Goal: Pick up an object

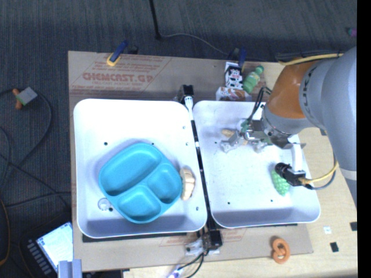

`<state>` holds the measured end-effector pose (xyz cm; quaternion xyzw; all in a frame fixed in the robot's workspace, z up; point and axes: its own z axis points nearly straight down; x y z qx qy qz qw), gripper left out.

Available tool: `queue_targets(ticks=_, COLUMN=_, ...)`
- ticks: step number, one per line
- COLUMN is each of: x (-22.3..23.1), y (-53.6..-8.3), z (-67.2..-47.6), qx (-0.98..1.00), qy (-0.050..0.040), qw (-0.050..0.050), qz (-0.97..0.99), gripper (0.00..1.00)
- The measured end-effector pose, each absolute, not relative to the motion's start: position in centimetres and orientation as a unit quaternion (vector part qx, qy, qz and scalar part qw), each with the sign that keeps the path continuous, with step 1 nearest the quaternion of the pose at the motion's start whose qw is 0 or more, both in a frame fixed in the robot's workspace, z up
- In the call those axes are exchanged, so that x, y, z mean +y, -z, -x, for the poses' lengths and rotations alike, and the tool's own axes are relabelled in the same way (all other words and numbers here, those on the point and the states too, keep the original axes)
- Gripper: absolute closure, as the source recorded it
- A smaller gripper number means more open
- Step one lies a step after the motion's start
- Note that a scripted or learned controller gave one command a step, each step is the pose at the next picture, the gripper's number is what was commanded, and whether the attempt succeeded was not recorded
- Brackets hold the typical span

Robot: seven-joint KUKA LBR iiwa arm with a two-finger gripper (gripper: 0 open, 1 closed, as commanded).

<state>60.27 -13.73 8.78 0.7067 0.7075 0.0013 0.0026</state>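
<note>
We see a brown board [174,77] under both bins, with red lettering and a blue-and-yellow clamp [116,52] on its far left corner. An orange ring [280,248] lies on its near edge. On the dark carpet [69,16], a black cable [155,16] trails away, and a small grey-and-orange block [24,97] sits at left.

Pincer [239,139] low in right bin [255,213], beside tan piece [228,133].

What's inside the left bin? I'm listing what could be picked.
The left bin holds a blue divided tray, a tan curved piece beside it, and a small clear thing by its lower corner. Anything beneath the tray is covered.
</note>
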Motion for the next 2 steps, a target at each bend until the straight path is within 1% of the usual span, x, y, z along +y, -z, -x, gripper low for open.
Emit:
queue_targets(ticks=1, x=-13.9, y=-9.8, z=-60.3, qx=0.707, qy=-0.0010, qw=0.005, qz=-0.707, gripper=1.00)
queue_targets(ticks=2, x=-7.9, y=-18.5, z=-62.6, qx=0.708, qy=-0.0007, qw=0.001, qz=-0.706, gripper=1.00)
